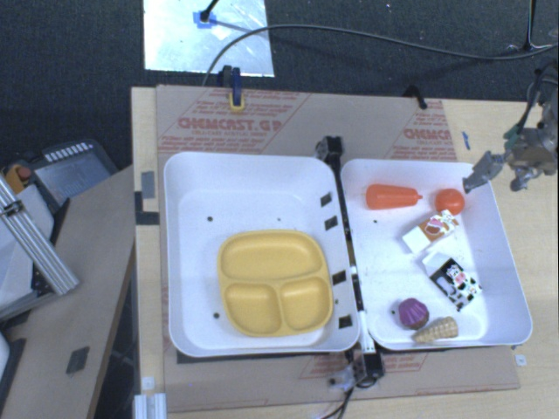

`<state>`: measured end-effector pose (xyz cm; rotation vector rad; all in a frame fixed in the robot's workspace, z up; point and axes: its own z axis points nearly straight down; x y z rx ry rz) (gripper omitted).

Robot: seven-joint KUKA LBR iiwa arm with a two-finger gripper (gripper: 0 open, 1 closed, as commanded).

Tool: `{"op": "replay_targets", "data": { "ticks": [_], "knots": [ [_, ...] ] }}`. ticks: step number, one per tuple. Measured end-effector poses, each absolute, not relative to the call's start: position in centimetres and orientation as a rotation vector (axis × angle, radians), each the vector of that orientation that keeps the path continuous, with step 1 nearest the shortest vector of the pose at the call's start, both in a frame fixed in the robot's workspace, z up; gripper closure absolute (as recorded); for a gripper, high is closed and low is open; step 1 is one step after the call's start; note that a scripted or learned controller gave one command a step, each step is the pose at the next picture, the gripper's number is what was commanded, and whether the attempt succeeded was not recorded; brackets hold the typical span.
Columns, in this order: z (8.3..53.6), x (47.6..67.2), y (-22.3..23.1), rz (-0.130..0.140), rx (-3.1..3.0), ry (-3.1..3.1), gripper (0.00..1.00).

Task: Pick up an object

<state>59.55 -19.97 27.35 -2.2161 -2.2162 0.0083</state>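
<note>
- while the arm reaches in from the right edge of the frame, its gripper (500, 171) sits at upper right, over the top right corner of the right bin (507, 273); two grey fingers (480, 172) point down and left, spread apart, with nothing between them.
- the right bin holds the loose things, so the pick must come from here: an orange carrot (394, 197) near the bin's top, its long axis lying left to right; a round tomato (449, 202) just right of the carrot's tip; a small carton (432, 230) below the tomato, tilted; a black and white box (455, 283) lower still, long axis on a diagonal; a purple ball (413, 312) and a cone (437, 329) near the bottom rim, close together.
- the relation that matters: the tomato is the nearest thing, lying just below and left of the fingertips, apart from them. my judgement is that a short move down and left would put the fingers over it; the carrot lies further left along the same line.
- the tomato nearly touches the carrot tip, so a finger coming down on that side could knock the carrot.
- the left bin (188, 234) holds a yellow tray (272, 282) with three compartments, well apart from the gripper.
</note>
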Motion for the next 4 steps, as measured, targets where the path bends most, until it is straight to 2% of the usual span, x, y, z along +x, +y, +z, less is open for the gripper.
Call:
{"op": "replay_targets", "data": {
  "ticks": [1,2,4],
  "knots": [
    [28.0,59.8,-19.9,-0.001,-2.219,-2.227,0.0],
    [23.8,60.2,-20.1,0.001,-2.22,-2.223,0.0],
    [13.7,58.7,-20.6,0.001,-2.22,-2.222,0.0]
  ]
}}
